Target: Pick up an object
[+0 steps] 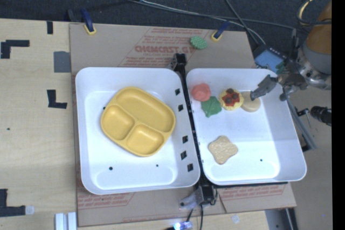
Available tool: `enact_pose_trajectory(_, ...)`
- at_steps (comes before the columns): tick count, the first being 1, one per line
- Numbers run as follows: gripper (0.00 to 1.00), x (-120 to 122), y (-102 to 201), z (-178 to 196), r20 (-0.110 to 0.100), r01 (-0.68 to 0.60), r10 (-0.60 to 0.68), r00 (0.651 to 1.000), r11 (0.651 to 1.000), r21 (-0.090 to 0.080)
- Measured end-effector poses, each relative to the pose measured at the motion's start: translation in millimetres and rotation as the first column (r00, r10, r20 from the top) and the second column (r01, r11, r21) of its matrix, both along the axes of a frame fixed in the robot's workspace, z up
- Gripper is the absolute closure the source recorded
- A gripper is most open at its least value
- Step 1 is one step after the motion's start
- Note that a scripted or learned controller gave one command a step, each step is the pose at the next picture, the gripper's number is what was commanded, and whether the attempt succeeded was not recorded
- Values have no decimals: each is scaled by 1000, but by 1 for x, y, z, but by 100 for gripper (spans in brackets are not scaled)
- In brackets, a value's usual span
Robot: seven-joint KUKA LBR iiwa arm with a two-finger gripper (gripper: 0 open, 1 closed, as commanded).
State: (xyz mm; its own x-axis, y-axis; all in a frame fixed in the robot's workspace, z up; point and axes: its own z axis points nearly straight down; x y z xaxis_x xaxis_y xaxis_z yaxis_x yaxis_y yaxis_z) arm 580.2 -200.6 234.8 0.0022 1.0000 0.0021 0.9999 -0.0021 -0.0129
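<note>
Wood surface (32, 132) with cardboard sheet, two white bins. Left bin (86, 116) holds a yellow divided tray (138, 121). Right bin (280, 143) has the candidates — tan cracker-shaped piece (222, 149), pink blob (201, 92), green piece (212, 106), small tart (232, 98), pale disc (251, 104). Tool (272, 90) hovers at the bin's upper right, spread, nothing between its fingers. Risk — items clustered tight, so a descent could nudge the disc or clip the tart and miss.

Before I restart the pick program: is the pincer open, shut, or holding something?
Pincer: open, holding nothing, above the right bin's upper right edge.
</note>
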Motion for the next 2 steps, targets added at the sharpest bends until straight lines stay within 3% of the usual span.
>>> enact_pose_trajectory(1, 0, 3, 0, 7, 12, -3, 3, 1000, 1000, -3)
enact_pose_trajectory(2, 0, 6, 2, -57, 6, -4, 4, 1000, 1000, -1)
